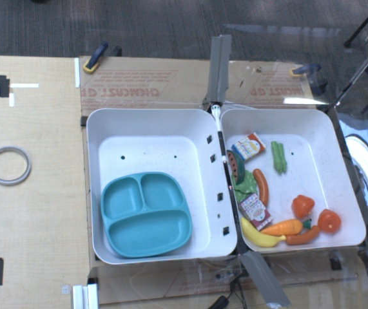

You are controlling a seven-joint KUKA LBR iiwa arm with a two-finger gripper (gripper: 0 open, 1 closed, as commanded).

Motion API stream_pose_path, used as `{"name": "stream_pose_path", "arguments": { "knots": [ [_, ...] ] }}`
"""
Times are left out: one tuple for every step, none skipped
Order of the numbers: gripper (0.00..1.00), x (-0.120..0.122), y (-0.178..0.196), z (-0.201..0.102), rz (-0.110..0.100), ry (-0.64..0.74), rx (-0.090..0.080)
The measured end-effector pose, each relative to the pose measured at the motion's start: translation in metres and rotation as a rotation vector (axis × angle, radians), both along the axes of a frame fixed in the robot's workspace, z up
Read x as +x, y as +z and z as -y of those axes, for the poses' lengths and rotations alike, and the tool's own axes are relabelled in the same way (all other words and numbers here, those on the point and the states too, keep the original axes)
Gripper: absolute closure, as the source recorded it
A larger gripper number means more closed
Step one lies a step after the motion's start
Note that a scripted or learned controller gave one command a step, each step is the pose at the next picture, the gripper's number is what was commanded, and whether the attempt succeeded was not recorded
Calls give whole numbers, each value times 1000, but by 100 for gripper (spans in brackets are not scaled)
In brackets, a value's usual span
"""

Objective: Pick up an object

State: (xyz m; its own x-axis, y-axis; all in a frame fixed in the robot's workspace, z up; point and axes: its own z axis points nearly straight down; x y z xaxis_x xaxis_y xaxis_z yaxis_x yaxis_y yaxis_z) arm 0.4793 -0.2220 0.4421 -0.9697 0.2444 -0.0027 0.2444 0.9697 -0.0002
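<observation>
The right bin [329, 140] holds several toy foods. A small orange-and-blue carton [249, 147] lies at its back left, with a green pea pod [278, 157] to its right. Along the left wall are a watermelon slice [236, 166], a green leaf [245, 184], an orange sausage [260, 185] and a pink snack packet [254, 210]. At the front lie a yellow banana [260, 234], a carrot [285, 226] and a red chili [303, 235]. A red pepper [302, 205] and a tomato [329, 220] sit at the front right.
A teal divided plate [146, 212] lies in the left bin [145, 124]. A roll of tape [8, 165] rests on the wooden bench at the far left. A grey post [220, 69] stands behind the seam between the bins, on cardboard [145, 82].
</observation>
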Motion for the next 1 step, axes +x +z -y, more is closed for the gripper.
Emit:
{"name": "stream_pose_path", "arguments": {
  "knots": [
    [100,2,9,0,4,0,-2]
  ]
}}
